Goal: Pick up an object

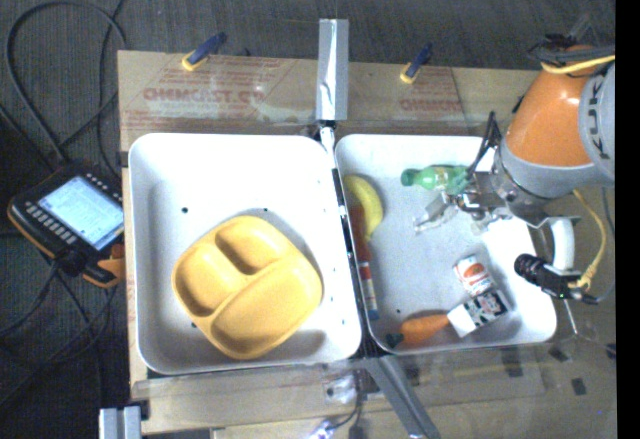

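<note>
Two shallow white bins sit side by side on the table, the left bin carrying a yellow divided plate that rests in its lower half. The right bin holds the loose things: a yellow banana against its left wall, a green bottle lying on its side near the far rim, a thin red pen-like stick along the left wall below the banana, an orange carrot by the near rim, a small white-and-red can and a small dark-printed box toward the near right corner. The arm reaches in from the right, and its hand hangs low over the upper middle of the right bin, its pale fingers pointing left. The green bottle lies just beyond the hand, toward the far rim and very close to it; whether they touch cannot be told. The banana lies to the hand's left, apart from it, and the can and box lie nearer the front rim. Whether the hand is open or closed cannot be told from this view, and nothing is visibly gripped between its fingers.
</note>
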Available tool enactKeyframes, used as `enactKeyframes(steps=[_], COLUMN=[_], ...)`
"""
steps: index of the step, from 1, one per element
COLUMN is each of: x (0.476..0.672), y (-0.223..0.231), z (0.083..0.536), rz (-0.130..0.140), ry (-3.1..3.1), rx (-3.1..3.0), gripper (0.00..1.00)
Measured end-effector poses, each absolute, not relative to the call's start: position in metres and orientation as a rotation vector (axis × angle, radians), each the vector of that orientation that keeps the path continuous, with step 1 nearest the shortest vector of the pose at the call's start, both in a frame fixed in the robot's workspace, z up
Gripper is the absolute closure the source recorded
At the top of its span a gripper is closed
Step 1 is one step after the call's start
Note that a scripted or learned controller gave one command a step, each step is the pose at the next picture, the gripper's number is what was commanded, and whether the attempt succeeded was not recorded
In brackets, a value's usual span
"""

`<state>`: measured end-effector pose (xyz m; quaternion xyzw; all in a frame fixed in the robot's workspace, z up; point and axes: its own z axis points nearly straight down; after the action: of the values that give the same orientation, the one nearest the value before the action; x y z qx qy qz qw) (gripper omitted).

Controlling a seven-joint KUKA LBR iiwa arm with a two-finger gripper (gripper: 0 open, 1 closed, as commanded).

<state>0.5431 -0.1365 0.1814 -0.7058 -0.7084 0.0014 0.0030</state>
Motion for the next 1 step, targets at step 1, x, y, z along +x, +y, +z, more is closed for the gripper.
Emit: enactKeyframes(steps=[1], x=[0.4938], y=[-0.1968], z=[0.1362], rz=[0.007], ry=[-2.147], rx=[-2.286], gripper=[0.00])
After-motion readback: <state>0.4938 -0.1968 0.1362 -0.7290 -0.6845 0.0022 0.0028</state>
